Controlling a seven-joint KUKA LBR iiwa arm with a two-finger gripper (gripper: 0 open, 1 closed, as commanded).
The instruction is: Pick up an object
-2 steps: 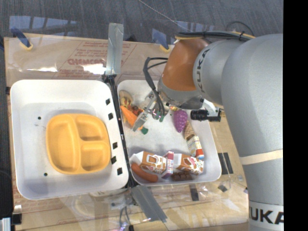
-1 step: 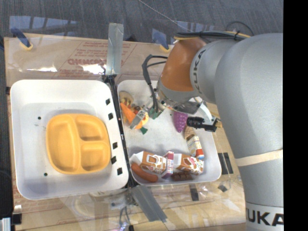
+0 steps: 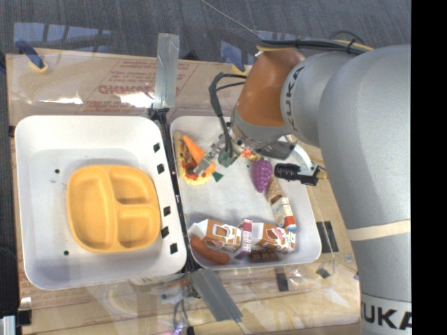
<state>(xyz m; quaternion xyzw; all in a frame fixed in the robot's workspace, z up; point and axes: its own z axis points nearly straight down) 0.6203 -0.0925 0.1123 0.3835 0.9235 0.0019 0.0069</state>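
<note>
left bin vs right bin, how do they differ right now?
The left bin bears one thing, a yellow divided tray; the right bin holds many small toy foods, among them a purple grape bunch. The arm reaches over the right bin, not the left bin. Both are shallow and white.

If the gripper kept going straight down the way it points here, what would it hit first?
Probably the orange and yellow toy food piece at the right-hand white bin's upper left, lying just beyond the gripper. Depth is unclear from this slanted view.
</note>
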